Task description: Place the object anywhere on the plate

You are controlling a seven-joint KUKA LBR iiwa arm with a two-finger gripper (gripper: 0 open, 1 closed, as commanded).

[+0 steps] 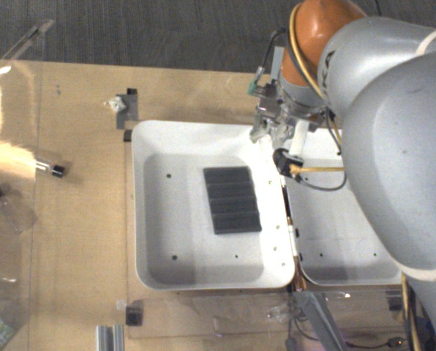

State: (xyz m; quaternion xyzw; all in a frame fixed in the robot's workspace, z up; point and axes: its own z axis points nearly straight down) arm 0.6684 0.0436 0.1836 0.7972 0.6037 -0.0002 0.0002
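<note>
Claw (276, 131) hangs over the seam between the two bins, near their far rims; the wrist hides the tips, so I cannot tell whether it is wide, narrow or carrying anything. Left bin (151, 218) holds a dark ribbed slab (232, 199) lying flat at its middle; whether that is the plate or the object, I cannot tell. Right bin (335, 262) is largely covered by the arm (393, 145). Judged so, placement is not confirmed; all may be left. Bench (72, 218) is pale wood, dark carpet (167, 13) beyond, clear sheet (13, 123) at left.
</note>
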